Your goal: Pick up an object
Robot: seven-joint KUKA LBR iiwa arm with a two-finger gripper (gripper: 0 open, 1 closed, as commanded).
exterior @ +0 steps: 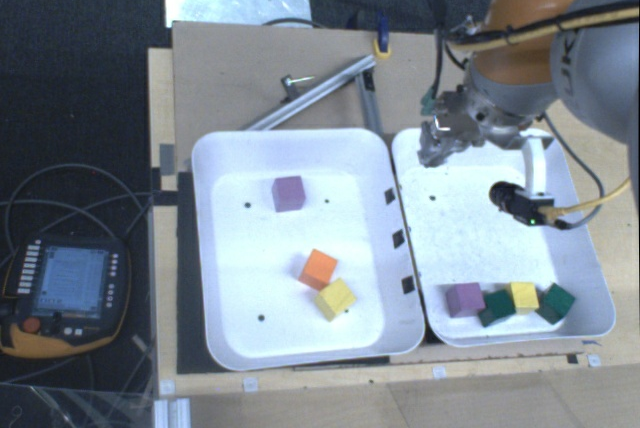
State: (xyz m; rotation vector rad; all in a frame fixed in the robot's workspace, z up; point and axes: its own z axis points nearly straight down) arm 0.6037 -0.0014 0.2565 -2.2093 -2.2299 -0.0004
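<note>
Camera view: four small cubes, a purple cube (464, 298), dark green cube (495, 306), yellow cube (524, 295) and second green cube (556, 301), line the near wall of the right white bin (440, 166). Gripper (436, 148) hangs over the far end, well apart from them, carrying nothing; grip state, cannot tell. Approach step; next calls for travel toward the row and descent.

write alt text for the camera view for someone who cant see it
The arm's gripper hovers at the far edge of the right bin, whose near end holds purple, yellow and two green cubes. The left bin holds a purple cube, an orange cube and a yellow cube.
</note>
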